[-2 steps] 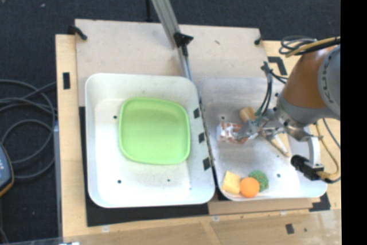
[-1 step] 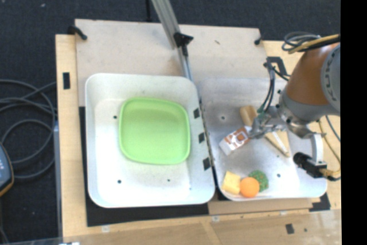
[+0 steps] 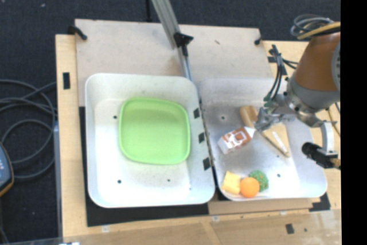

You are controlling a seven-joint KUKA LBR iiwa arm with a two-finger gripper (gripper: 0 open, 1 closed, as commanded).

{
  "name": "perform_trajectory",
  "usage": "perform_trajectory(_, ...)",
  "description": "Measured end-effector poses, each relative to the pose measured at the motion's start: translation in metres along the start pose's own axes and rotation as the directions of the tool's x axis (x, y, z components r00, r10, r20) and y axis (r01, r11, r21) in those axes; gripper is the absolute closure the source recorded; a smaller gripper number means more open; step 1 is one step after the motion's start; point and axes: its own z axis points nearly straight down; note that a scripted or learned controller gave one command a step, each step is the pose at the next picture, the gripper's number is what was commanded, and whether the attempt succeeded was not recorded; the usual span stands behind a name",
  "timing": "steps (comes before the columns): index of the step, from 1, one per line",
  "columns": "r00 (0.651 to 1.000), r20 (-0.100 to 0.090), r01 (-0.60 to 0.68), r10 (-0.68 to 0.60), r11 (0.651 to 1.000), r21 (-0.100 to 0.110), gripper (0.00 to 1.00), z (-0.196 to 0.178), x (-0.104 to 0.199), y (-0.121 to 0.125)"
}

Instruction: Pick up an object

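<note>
My gripper (image 3: 265,120) hangs low over the middle of the right bin (image 3: 304,178), reaching in from the right under the orange band (image 3: 318,66). Just left of it lies a tan bread-like piece (image 3: 248,114), and a beige wedge (image 3: 277,141) lies just below and to its right. A red and white packet (image 3: 235,139) rests to the lower left of the gripper. At the bin's front edge sit a yellow block (image 3: 231,183), an orange ball (image 3: 249,187) and a green broccoli-like piece (image 3: 261,179). I see nothing held.
The left bin (image 3: 100,140) holds a light green square plate (image 3: 154,130). A grey metal pole (image 3: 163,3) slants up from the wall between the bins. Cables lie on the floor at the left and beside the arm at the right.
</note>
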Motion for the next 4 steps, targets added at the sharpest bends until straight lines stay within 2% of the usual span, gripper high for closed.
perform_trajectory(1,1.0,0.0,-0.001,0.001,1.0,0.0,1.0,-0.053,-0.001,0.001)
perform_trajectory(2,1.0,-0.001,0.002,-0.002,1.0,0.005,1.0,-0.048,0.043,0.012)
perform_trajectory(4,1.0,-0.002,0.003,-0.003,1.0,0.005,1.0,-0.066,0.137,0.048)
